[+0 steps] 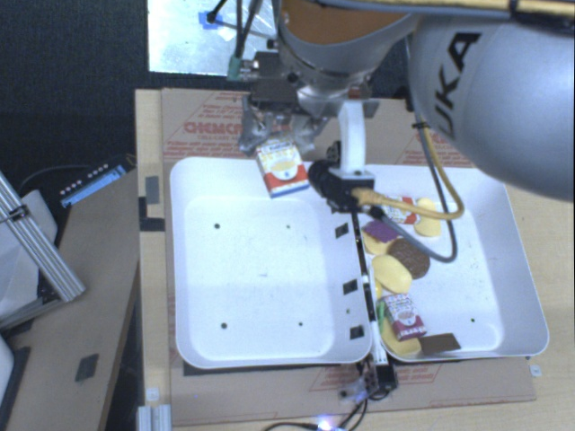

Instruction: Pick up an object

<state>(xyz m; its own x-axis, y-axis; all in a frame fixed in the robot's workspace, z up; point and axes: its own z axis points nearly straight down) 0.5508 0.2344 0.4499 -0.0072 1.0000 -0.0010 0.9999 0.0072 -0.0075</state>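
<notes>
Carton hangs under gripper, above the far edge of the left bin.

Carton: small red-and-white box, judged light and stiff, thin card that would dent if squeezed hard; flat opposite faces are the place to take it. Its top edge sits between the fingers and its body looks clear of the bin floor, so the jaws appear closed on it, narrow gap. Right bin keeps the other items, heaped along the divider.
</notes>
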